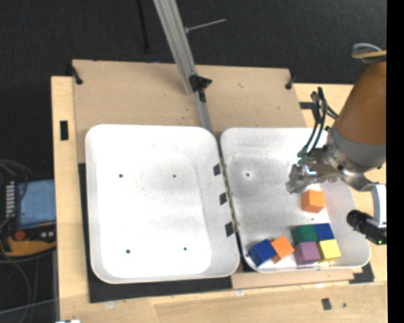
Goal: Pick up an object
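My gripper [301,179] hangs over the right bin [256,153], near its right side, under the grey and orange arm [363,113]. An orange cube [313,200] lies just below and to the right of the gripper, close to it; whether they touch is unclear. Along the bin's front edge sits a cluster of cubes: blue [261,251], orange [282,247], green [304,235], another blue [323,231], purple [308,252] and yellow [330,249].
The left bin [155,200] lies beside the right one, with clips [223,197] along the shared edge. A slanted metal pole [178,39] rises behind the bins. A blue box and cables [34,207] lie off the bench at left.
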`<state>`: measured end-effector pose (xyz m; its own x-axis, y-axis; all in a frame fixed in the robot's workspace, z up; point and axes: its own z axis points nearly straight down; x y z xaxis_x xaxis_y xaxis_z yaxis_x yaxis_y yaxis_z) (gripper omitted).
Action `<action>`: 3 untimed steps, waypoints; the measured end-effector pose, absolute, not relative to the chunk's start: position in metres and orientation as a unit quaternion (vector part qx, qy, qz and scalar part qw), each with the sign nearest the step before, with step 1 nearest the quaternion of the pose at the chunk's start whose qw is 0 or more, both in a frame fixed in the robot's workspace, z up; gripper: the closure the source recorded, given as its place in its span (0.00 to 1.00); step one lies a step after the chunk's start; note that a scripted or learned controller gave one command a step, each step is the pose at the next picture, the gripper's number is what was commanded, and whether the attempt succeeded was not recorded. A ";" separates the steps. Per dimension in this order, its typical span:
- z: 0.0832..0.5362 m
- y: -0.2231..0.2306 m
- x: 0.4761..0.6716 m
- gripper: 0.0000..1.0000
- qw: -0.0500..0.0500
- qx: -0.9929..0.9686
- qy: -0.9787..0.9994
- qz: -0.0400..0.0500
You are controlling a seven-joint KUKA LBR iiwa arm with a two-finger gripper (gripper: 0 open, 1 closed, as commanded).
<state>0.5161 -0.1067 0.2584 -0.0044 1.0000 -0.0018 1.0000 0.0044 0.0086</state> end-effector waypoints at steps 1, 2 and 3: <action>0.245 -0.055 0.525 1.00 -0.001 0.705 0.709 0.000; 0.240 -0.014 0.539 1.00 0.001 0.705 0.709 0.000; 0.247 0.035 0.543 1.00 0.000 0.704 0.710 0.001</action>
<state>0.5430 0.0347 0.2467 -0.0077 1.0000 0.0014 1.0000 0.0077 0.0012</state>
